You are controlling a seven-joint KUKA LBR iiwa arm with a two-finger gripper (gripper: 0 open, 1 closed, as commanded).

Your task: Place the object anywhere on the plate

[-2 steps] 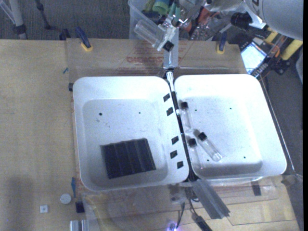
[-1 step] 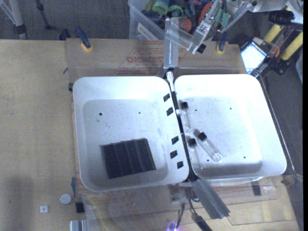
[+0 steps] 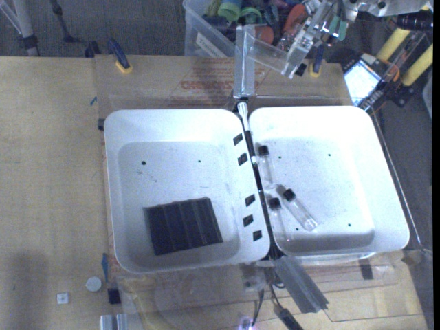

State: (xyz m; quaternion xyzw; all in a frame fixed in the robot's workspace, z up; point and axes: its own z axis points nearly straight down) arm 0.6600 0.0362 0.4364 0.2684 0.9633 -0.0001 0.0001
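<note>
The left bin [image 3: 117,184] holds a dark, ribbed rectangular slab [image 3: 183,226] lying flat near its front wall, slightly skewed. This is most likely the plate. Nothing rests on it, so the placing is not yet done. It has bare white floor behind it and to its right, while its front edge sits close to the bin's front wall, so an approach from above or from the back looks least cramped.

Between the bins runs a raised divider [image 3: 251,177] carrying small dark tabs; any carry across has to clear that ridge.

In the right bin [image 3: 357,184], a small clear piece with dark ends [image 3: 292,205] lies close to the divider. This seems to be the object, and it has not been picked up. The divider crowds its left side; the open room lies to its right.

The gripper [image 3: 301,50] hangs high behind the right bin, over a tub of coloured clutter [image 3: 234,5], well apart from the object. Whether it is spread or closed cannot be told, and nothing is clearly in its hold. Both grasp and transfer remain.
</note>
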